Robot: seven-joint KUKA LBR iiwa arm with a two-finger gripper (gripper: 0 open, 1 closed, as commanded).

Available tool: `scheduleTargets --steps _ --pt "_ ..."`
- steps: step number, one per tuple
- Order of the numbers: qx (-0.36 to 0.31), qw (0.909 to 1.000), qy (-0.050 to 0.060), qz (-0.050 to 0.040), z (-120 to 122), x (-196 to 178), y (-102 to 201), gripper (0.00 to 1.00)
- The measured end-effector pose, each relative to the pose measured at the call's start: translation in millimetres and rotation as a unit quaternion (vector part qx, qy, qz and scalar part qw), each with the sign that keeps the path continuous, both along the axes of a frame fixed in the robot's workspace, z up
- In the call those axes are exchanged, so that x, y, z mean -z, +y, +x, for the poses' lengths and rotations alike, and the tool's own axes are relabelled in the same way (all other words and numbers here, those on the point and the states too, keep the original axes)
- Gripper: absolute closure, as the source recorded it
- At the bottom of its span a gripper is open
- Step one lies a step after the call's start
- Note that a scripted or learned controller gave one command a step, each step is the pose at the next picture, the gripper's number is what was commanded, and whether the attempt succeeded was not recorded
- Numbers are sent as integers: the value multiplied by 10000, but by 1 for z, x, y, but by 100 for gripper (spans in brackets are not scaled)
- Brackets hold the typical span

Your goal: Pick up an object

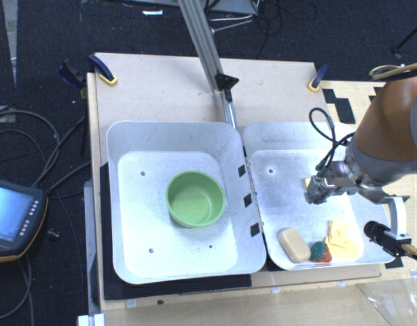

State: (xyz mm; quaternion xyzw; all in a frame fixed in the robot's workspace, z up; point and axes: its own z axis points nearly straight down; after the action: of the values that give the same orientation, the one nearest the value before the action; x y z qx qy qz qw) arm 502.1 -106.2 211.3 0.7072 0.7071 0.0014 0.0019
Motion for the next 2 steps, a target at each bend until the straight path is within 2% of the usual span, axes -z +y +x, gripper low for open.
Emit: scheduleTargets --steps 1,2 --pt "-6 10000 1 2 9 -52 6 100" --pt "-3 10000 15 2 9 -81 6 100"
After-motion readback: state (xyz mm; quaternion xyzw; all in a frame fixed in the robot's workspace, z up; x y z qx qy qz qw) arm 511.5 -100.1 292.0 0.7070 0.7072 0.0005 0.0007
